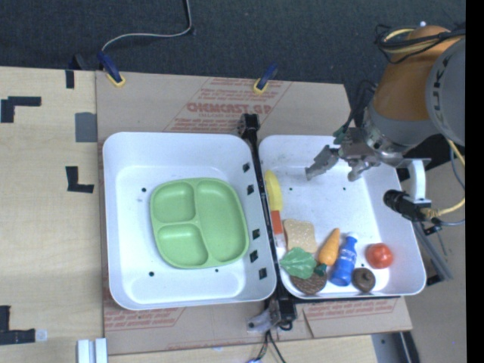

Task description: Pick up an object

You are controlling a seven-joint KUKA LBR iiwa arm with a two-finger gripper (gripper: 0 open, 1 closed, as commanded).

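My gripper (pixel 337 166) hangs over the back part of the right bin (pixel 393 203), its two dark fingers spread apart with nothing between them. Toy foods lie along the bin's left and front sides. A yellow banana (pixel 273 190) rests by the left wall, with a tan bread slice (pixel 299 235) below it. In front lie a green leafy piece (pixel 299 262), an orange carrot (pixel 330 246), a blue bottle (pixel 344 261), a red tomato (pixel 380 255), a brown cookie (pixel 308 283) and a dark doughnut (pixel 364 279). All lie well in front of the gripper.
The left bin (pixel 128 172) holds a green divided plate (pixel 200 222). A black divider with clips (pixel 257 195) runs between the bins. The arm's orange band (pixel 408 82) and cables sit at the upper right. Cardboard (pixel 219 104) lies under both bins.
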